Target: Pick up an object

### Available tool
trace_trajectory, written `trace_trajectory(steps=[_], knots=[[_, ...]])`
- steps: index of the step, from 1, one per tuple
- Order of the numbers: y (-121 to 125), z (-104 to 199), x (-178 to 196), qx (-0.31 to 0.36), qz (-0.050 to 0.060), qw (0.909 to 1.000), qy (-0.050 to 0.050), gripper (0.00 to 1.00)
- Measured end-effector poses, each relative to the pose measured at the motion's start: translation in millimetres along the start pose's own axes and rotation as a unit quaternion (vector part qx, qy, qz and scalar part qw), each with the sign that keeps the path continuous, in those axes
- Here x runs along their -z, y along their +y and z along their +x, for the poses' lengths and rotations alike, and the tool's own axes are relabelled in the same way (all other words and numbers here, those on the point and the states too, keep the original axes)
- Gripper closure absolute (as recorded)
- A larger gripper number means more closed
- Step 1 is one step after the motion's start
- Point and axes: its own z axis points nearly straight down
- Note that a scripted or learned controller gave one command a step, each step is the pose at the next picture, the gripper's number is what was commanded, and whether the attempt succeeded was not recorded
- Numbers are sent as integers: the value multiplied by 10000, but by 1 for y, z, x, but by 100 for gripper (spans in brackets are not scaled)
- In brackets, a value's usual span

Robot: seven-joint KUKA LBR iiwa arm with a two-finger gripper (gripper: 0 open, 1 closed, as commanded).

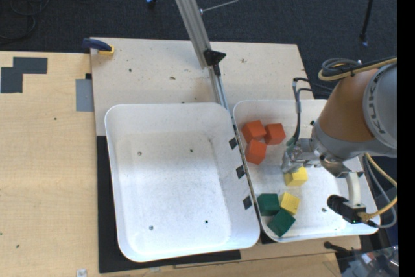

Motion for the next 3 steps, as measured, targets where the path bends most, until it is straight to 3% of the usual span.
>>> trace_trajectory(steps=[1,2,3], knots=[[3,-5,63,62,110,9999,36,100],[5,-6,93,60,121,9999,39,100],[21,48,84,79,139,9999,50,100]])
